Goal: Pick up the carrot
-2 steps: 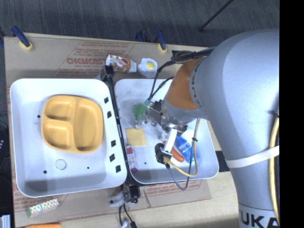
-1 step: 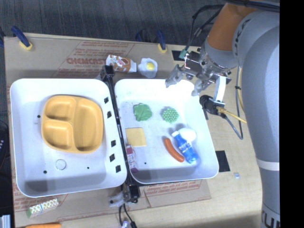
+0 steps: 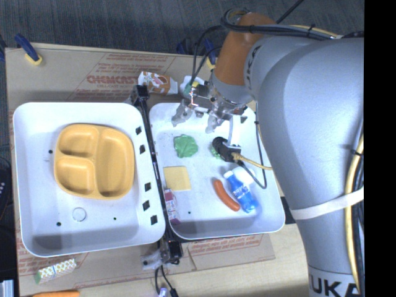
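Toward right bin's (image 3: 267,218) near edge: carrot (image 3: 226,194), just beside blue packet (image 3: 241,191), long axis running diagonally from far-left to near-right. Gripper (image 3: 197,117) hangs over bin's far-left part, fingers spread, nothing between them. Carrot lies well apart, nearer onlooker and rightward, past green lump (image 3: 185,145) and yellow square (image 3: 177,178).

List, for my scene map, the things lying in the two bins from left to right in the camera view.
Yellow divided plate → yellow cheese slice → green leafy piece → orange carrot → blue-and-white bottle. The gripper hangs over the right bin's far end.
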Tool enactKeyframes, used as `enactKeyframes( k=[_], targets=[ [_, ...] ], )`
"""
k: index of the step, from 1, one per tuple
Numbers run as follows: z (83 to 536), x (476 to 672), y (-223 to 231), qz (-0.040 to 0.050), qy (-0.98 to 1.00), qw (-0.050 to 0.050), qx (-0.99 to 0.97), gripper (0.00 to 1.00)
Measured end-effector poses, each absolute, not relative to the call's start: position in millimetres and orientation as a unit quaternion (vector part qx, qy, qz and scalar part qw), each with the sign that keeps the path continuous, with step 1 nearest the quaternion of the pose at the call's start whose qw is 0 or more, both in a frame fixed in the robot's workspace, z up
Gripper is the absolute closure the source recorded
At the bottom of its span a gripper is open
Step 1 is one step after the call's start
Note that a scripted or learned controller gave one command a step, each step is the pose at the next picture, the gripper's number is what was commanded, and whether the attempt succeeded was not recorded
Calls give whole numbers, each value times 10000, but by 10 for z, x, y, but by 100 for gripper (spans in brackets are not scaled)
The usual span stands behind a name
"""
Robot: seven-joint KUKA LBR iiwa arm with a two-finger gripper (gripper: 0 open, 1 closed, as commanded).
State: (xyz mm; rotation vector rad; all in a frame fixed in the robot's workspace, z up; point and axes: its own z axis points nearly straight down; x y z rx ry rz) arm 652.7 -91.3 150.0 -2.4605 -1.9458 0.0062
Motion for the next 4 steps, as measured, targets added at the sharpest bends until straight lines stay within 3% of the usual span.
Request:
enactKeyframes(
  k=[1, 2, 3, 4],
  targets=[
    [910, 6230, -920, 19, -5818, 23, -8133, 0],
    [1927, 6568, -438, 5, -5757, 11, -8176, 0],
    [2019, 6563, -433, 27, -5790, 29, -8153, 100],
    [2520, 6564, -808, 8, -5911, 12, -8066, 100]
  ],
)
